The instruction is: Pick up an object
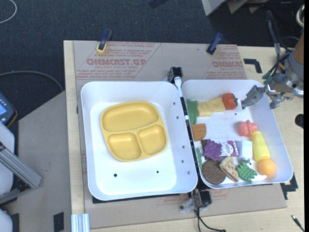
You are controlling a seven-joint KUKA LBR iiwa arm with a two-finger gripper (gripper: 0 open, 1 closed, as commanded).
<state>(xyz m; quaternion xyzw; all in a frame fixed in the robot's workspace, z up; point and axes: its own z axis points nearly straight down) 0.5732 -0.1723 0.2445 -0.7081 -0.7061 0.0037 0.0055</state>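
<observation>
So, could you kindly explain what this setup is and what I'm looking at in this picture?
One camera looks down at a slant on a bench with two shallow white bins. The left bin holds a yellow divided plate. The right bin holds toy food: a tomato, a purple bunch of grapes, a cookie, an orange and others. The grey machine at the right is a robot arm; its gripper hovers at the right bin's far edge near the tomato, with nothing seen between its fingers. Its job is to pick something up.
</observation>
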